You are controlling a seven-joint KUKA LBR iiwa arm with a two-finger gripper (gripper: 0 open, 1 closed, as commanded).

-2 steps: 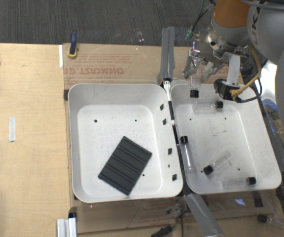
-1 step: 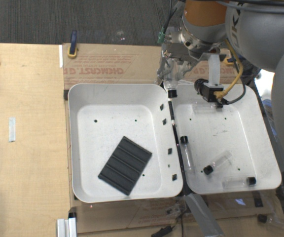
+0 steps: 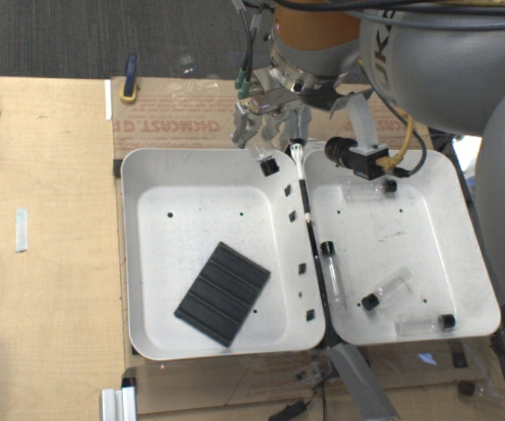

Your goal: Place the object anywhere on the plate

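A black ribbed rectangular plate (image 3: 224, 293) lies tilted on the floor of the left bin (image 3: 147, 235), towards its front. My gripper (image 3: 266, 143) hangs over the back rim of the left bin, close to the divider between the bins and well behind the plate. I see nothing clearly held in it. Two small clear pieces with black ends (image 3: 384, 291) (image 3: 425, 324) lie at the front of the right bin (image 3: 463, 235). A third clear piece (image 3: 328, 263) rests along the divider.
The grey arm with its orange band (image 3: 318, 24) and cables (image 3: 366, 156) overhangs the back of the right bin. Cardboard (image 3: 182, 117) lies behind the bins. The wooden bench (image 3: 42, 235) stretches to the left, with small items at its left edge.
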